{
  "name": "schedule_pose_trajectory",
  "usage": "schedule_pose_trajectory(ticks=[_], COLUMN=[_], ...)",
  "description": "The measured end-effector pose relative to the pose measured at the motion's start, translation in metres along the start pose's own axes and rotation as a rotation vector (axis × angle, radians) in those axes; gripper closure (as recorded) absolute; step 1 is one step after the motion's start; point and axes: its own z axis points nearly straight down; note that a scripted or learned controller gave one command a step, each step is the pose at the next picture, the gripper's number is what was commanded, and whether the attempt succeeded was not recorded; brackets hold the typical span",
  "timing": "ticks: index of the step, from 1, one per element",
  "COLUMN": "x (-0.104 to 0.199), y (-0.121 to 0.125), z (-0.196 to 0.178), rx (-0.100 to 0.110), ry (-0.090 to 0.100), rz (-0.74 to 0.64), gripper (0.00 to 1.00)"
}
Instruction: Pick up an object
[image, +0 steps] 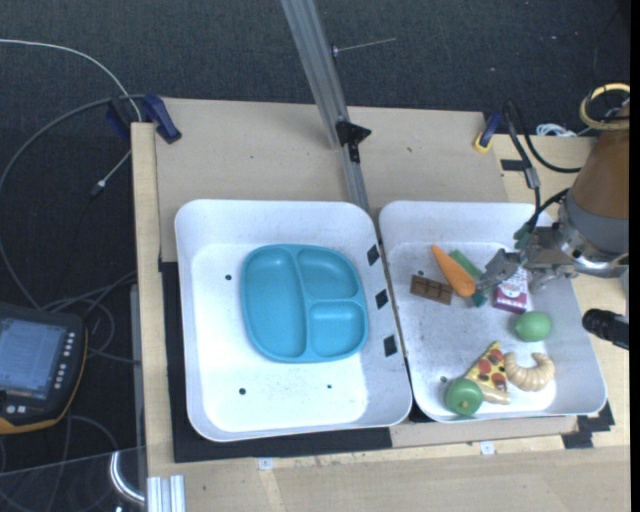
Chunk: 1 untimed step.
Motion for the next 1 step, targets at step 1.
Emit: schedule_pose_trajectory(ticks=[1], x=[0.0002], y=[0.0016], z=[0.0634], rx=[0.001], ry=[0.001], rz=[-0.001], gripper=[0.0])
